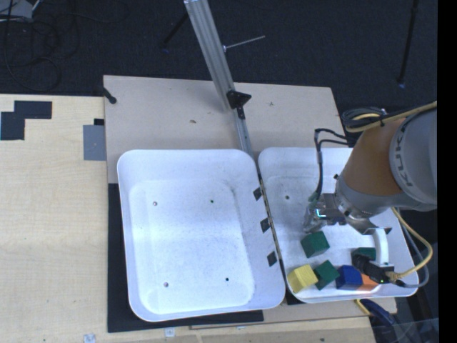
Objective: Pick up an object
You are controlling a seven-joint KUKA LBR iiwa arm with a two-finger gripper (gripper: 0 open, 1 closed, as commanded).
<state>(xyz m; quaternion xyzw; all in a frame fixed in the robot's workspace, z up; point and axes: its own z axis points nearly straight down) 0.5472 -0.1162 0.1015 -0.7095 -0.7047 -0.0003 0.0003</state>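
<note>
Gripper (313, 224) in right bin (285, 177), finger spread indiscernible, poised just at 12 o'clock of a dark green cube (314, 244), apparently touching its top edge.

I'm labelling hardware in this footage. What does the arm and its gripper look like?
The arm is a thick, rounded grey body with a broad orange band above the wrist. Black cables loop off its side, and a yellowish cable trails beneath it. The gripper is a small dark-and-metallic unit with a faint teal light on it.
</note>
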